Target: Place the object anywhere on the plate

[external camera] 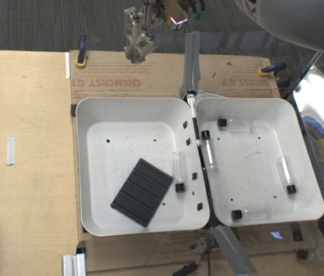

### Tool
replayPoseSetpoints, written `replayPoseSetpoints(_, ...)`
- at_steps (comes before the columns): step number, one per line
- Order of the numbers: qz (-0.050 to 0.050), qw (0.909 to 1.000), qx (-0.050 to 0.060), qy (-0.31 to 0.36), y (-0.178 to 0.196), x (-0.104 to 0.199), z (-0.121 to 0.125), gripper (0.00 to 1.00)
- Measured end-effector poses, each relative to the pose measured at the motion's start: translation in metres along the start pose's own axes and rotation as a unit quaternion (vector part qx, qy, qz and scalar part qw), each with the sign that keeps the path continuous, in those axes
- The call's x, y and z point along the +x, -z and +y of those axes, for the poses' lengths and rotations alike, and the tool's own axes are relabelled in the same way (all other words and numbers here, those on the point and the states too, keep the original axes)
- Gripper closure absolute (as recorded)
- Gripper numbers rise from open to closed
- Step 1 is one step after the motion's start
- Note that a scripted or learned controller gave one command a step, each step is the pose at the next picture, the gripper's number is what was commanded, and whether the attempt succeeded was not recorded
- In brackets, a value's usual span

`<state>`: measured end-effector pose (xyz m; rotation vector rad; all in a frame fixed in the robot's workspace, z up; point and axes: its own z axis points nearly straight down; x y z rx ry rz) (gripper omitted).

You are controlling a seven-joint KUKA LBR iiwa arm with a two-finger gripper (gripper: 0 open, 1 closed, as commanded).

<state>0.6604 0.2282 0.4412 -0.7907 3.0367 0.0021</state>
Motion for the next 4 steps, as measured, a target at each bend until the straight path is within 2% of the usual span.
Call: replayPoseSetpoints(4,-0.01,0.9999,-0.002,-0.009,0.037,-0.004,-0.007,1.0)
